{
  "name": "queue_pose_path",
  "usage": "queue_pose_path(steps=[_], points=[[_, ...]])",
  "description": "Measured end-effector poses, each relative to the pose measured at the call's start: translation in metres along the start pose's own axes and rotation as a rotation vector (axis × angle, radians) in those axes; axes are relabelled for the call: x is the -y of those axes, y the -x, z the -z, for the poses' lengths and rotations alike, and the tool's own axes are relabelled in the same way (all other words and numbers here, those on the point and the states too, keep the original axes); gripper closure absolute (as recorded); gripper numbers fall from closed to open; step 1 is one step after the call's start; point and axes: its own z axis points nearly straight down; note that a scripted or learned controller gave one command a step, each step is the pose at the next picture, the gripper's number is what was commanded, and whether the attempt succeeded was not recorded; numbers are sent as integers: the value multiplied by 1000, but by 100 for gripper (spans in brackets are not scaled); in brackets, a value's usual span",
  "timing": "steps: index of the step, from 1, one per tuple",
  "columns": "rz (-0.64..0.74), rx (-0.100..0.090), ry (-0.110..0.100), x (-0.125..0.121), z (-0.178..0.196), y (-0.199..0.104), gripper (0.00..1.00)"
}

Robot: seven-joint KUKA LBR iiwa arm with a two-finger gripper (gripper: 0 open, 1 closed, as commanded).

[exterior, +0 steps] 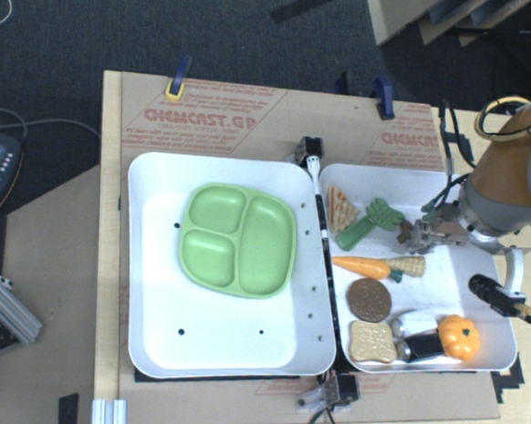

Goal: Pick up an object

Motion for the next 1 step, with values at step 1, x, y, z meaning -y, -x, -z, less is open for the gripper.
queue_pose_path(steps=[1], points=[[2,3,7,-3,64,-1,100]])
